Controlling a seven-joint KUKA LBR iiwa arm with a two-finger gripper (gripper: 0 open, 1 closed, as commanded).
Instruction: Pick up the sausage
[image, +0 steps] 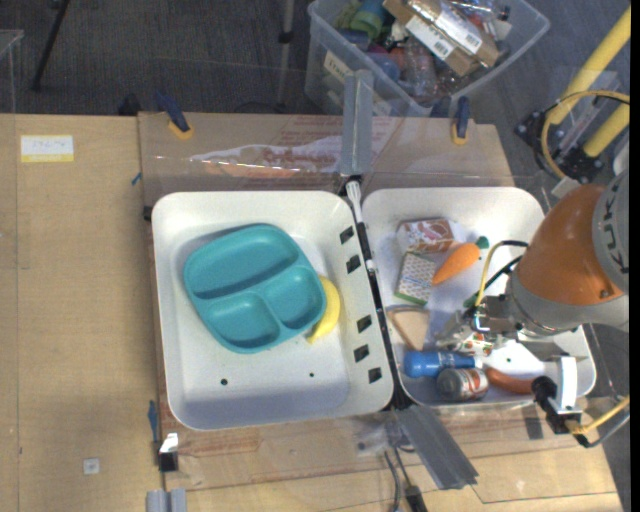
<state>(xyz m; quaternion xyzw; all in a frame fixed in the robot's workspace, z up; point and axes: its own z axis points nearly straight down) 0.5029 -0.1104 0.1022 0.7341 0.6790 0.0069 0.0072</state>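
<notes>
One sausage (513, 380) near right bin (450, 196) edge.

One camera, fixed high above the table (70, 300), looks down at a slant, taking in the bin (510, 205) around the claw (478, 335) and the neighbouring bin (250, 385) beyond it.

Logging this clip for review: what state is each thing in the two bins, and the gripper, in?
Sausage: lying at the front of the right bin, not lifted.
Gripper: low in the right bin, just beside the sausage.
Blue bottle: on its side.
Can: on its side.
Carrot: lying flat.
Teal plate: right side up in the left bin.
Banana: partly under the teal plate's edge.
</notes>
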